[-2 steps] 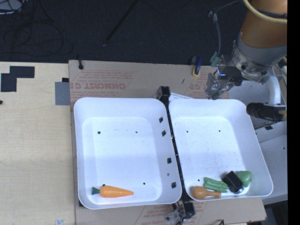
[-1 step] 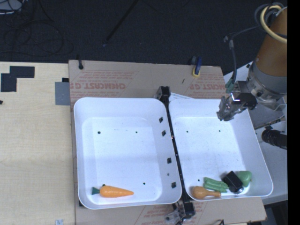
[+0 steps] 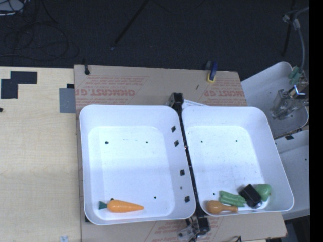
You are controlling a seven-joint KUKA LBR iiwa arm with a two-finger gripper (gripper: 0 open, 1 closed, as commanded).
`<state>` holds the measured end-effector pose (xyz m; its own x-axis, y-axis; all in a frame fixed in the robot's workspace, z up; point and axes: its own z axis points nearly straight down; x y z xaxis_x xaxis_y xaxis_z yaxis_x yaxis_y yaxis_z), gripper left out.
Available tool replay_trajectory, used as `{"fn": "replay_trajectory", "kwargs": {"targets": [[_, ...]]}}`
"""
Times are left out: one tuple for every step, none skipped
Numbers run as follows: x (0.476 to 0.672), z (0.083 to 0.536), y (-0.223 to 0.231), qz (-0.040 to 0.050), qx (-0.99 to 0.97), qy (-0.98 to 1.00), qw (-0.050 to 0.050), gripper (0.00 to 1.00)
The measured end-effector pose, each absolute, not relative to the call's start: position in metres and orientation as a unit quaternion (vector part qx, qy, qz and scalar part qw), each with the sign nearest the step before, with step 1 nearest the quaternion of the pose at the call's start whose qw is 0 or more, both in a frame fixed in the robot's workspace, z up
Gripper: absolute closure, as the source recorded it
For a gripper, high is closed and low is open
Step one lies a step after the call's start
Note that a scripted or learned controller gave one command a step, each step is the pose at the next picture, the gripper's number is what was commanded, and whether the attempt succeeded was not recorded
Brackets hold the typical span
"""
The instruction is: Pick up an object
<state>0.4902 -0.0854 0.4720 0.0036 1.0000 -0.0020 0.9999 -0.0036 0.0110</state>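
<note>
An orange carrot point(image 3: 124, 205) with a green stem end lies flat in the left bin point(image 3: 91, 135), near its front left corner. In the right bin's point(image 3: 262, 130) front right corner several things lie bunched together: a tan pear-shaped piece point(image 3: 221, 207), a green pod-shaped piece point(image 3: 232, 198), a small black block point(image 3: 251, 195) and a green rounded piece point(image 3: 263, 189). The gripper point(image 3: 288, 104) appears as a small metallic cluster at the right edge, outside the right bin and well behind those objects, against a pale grey part of the arm point(image 3: 275, 82).
Both bins rest on a brown cardboard sheet point(image 3: 151, 84) on the bench. A black divider strip with clips point(image 3: 182, 155) runs between the bins. A blue and yellow clamp point(image 3: 212, 72) sits at the cardboard's back edge. Cables lie across the dark floor behind.
</note>
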Motion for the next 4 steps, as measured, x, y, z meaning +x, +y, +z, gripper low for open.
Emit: {"fn": "replay_trajectory", "kwargs": {"targets": [[0.509, 0.412, 0.062, -0.0023, 0.702, 0.712, -0.004, 1.00], [0.551, 0.523, 0.030, 0.0034, 0.708, 0.707, 0.004, 1.00], [0.582, 0.410, 0.021, -0.0043, 0.707, 0.707, -0.003, 1.00], [0.547, 0.364, 0.038, -0.0037, 0.706, 0.708, -0.004, 1.00]]}}
